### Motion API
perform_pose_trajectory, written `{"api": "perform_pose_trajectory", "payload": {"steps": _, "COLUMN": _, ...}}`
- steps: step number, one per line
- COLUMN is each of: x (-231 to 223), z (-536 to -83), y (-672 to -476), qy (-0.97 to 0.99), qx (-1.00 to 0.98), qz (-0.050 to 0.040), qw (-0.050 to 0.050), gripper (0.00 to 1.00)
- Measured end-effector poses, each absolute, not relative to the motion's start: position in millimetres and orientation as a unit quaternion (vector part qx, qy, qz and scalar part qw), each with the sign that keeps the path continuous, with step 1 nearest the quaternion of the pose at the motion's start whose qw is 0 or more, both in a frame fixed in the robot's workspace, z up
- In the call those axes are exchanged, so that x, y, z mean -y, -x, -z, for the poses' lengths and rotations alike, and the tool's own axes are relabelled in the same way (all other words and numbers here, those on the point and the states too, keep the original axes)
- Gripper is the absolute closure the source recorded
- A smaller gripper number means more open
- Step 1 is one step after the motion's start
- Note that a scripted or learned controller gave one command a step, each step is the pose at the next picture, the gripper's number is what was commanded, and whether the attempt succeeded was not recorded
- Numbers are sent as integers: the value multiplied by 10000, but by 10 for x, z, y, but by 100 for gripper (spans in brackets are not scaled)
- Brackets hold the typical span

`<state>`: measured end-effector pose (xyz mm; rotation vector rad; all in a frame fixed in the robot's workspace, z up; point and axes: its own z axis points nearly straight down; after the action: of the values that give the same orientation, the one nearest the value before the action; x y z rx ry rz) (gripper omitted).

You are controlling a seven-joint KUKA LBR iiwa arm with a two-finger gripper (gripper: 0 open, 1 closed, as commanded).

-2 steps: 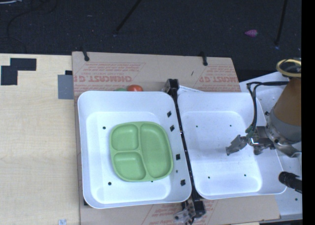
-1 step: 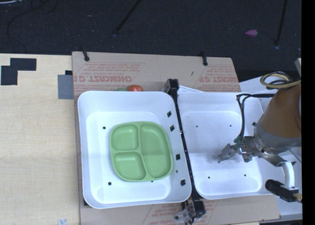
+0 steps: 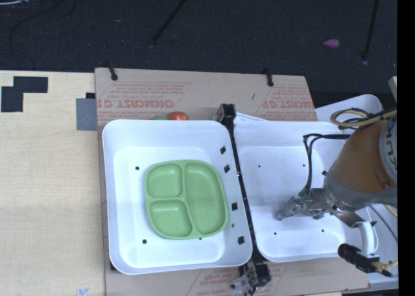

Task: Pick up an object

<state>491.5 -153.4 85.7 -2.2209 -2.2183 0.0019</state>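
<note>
A light green plate (image 3: 186, 198) with three compartments lies flat in the middle of the left bin (image 3: 123, 159). My gripper (image 3: 286, 211) is low over the floor of the right bin (image 3: 272, 159), near its centre, pointing left. It is well apart from the green plate, across the divider between the bins. I see nothing held in it. The arm's orange band (image 3: 363, 159) rises behind it at the right.
A small red-orange object (image 3: 177, 116) with a bit of green beside it sits just behind the far rim of the left bin. Cardboard (image 3: 194, 94) lies under both bins. Black clips (image 3: 241, 197) join the bins. Cables (image 3: 350, 116) loop near the arm.
</note>
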Motion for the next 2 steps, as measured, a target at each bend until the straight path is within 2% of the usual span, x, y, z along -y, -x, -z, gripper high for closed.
{"api": "perform_pose_trajectory", "payload": {"steps": 1, "x": 1544, "z": -989, "y": -4925, "qy": 7095, "qx": 7047, "qz": 3, "qw": 9, "gripper": 100}}
{"api": "perform_pose_trajectory", "payload": {"steps": 2, "x": 1614, "z": -1596, "y": -4930, "qy": 7073, "qx": 7069, "qz": 3, "qw": -7, "gripper": 100}}
